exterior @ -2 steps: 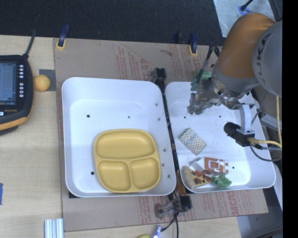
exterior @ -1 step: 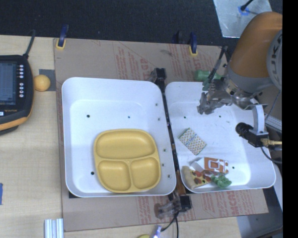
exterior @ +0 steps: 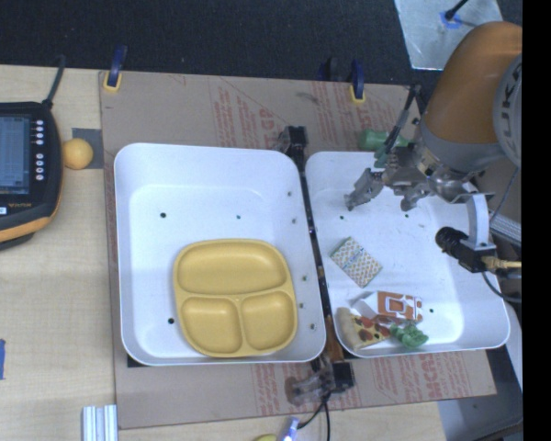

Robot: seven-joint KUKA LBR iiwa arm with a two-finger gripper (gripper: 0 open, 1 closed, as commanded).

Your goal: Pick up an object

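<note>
Fingers (exterior: 383, 194) spread wide, holding nothing, over the right bin's (exterior: 477, 329) far end. Nearest target: checked pad (exterior: 356, 261), lying flat mid-bin. You'd centre over it, descend straight, then close.

Light wood bench (exterior: 46, 310), brown cardboard sheet (exterior: 220, 108) clamped on top; dark floor (exterior: 211, 16) behind.
</note>
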